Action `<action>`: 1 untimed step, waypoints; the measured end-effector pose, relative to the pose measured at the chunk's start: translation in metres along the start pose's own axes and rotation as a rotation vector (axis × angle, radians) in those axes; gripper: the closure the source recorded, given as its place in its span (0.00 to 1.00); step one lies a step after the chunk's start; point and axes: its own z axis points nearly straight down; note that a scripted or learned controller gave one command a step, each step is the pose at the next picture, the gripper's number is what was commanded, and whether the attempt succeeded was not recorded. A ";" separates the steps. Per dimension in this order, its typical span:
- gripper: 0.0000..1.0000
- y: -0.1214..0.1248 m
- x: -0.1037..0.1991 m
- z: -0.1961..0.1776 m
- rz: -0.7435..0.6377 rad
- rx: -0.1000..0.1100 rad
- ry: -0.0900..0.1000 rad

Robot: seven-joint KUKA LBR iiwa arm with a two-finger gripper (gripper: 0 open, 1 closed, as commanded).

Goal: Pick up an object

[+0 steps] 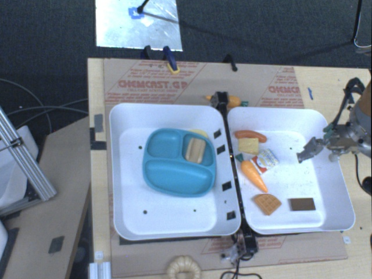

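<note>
The right bin point(331, 173) holds several toy foods. A red sausage point(250, 135) lies at its upper left, with a pale yellow block point(249, 146) just below it. Beside those sit a white and red packet point(267, 159) and an orange carrot point(254, 175). A round waffle point(267, 203) and a brown rectangular bar point(302, 204) lie near the front wall. My gripper point(304, 154) hangs over the right side of this bin, right of the packet and apart from every item. Nothing shows in its grasp.
The left bin point(131, 156) carries a blue divided plate point(174, 167) with a tan bread piece point(195, 150) in one compartment. An orange item point(233, 102) lies behind the bins. A blue clamp point(170, 58) and a shiny metal sheet point(116, 16) sit further back.
</note>
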 end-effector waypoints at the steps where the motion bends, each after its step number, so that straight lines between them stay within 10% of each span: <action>1: 0.00 0.002 0.000 -0.005 -0.003 -0.010 -0.002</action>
